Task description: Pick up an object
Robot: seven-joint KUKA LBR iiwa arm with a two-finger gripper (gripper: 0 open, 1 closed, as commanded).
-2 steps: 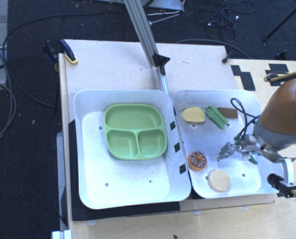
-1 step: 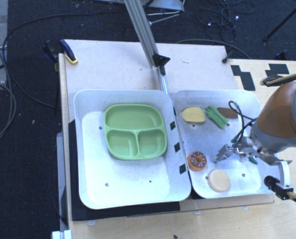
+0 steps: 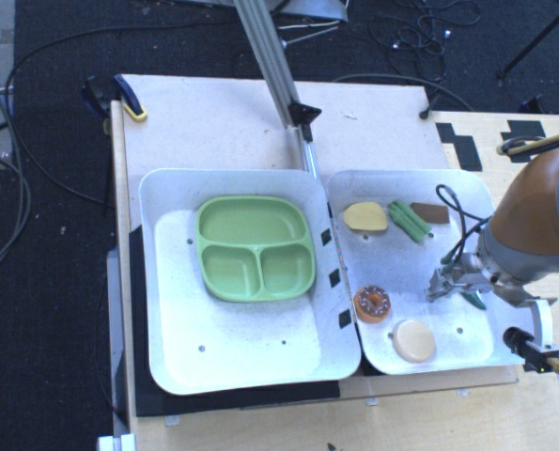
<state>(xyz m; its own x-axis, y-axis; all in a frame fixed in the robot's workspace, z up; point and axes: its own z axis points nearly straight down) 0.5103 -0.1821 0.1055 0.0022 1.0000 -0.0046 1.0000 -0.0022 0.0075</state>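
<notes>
Right of frame, in the right bin [image 3: 467, 346], the tool [image 3: 448, 285] hangs low; its spread I cannot tell. Nearest, the donut [image 3: 372, 303] looks light, rigid: pinch across its ring.

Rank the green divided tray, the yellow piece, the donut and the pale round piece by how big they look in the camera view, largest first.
1. Green divided tray, by far the largest.
2. Yellow piece and pale round piece: they look about alike, so I won't rank them.
3. Donut, slightly the smallest.
</notes>
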